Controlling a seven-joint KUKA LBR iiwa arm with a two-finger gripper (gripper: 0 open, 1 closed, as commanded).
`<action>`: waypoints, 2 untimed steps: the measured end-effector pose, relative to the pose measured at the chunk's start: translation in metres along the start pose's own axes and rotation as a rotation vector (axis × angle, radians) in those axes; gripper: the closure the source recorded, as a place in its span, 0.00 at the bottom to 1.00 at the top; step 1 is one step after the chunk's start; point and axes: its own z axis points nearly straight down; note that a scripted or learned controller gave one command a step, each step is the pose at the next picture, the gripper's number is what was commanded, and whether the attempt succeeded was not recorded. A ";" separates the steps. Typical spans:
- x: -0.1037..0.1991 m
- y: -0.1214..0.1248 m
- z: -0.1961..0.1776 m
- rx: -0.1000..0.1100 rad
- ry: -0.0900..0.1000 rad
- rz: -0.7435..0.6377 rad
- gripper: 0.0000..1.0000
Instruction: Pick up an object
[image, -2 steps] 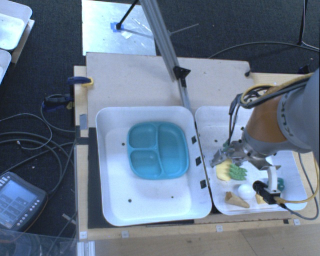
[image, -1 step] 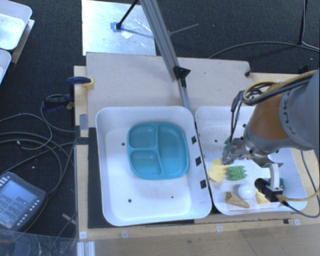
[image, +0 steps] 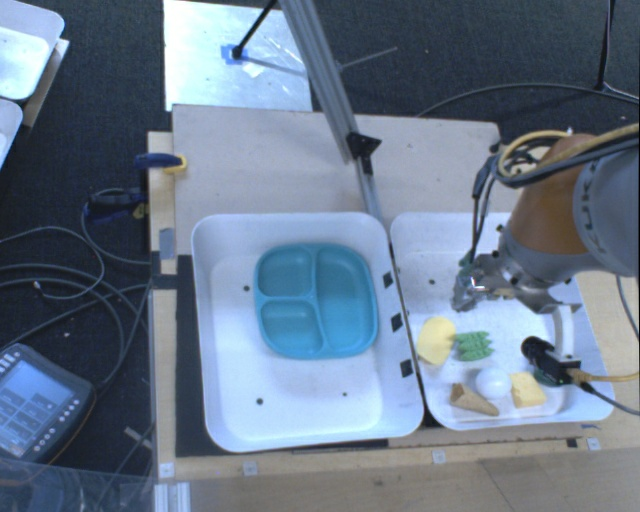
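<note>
My gripper hangs over the right bin, near its middle. Just below it lie a yellow rounded piece and a green ridged piece. Closer to the front edge sit a white ball, a tan wedge and a yellow block. Nothing shows between the gripper's fingers; they are too small and dark to read.
The left bin holds a teal divided plate. A grey pole slants down from the top to the gap between the bins. Cables and a handheld pendant lie off the bench at left.
</note>
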 end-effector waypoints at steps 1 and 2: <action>-0.006 0.005 -0.063 -0.003 -0.001 0.001 1.00; -0.006 0.006 -0.062 0.004 0.000 0.000 1.00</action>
